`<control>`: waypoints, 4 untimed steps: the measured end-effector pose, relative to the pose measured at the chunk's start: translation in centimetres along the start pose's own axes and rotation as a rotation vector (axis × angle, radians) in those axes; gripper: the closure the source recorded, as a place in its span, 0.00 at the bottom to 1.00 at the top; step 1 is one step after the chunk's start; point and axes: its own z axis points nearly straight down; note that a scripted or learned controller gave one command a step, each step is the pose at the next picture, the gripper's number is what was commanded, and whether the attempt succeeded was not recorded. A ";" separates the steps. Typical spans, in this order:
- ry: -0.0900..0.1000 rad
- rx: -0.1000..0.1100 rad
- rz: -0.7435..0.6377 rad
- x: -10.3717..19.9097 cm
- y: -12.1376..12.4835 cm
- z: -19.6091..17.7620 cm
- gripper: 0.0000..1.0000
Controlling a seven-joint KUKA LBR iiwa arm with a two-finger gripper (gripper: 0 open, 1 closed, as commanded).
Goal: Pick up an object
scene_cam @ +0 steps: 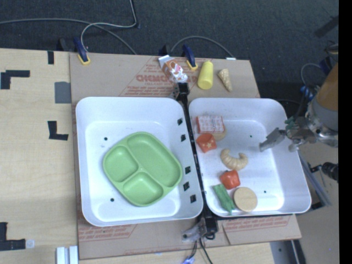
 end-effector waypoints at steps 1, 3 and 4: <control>0.002 0.001 -0.001 6.7 -2.4 8.9 0.00; 0.000 -0.004 -0.002 11.1 3.4 11.4 1.00; 0.000 -0.001 -0.001 18.1 3.4 2.5 1.00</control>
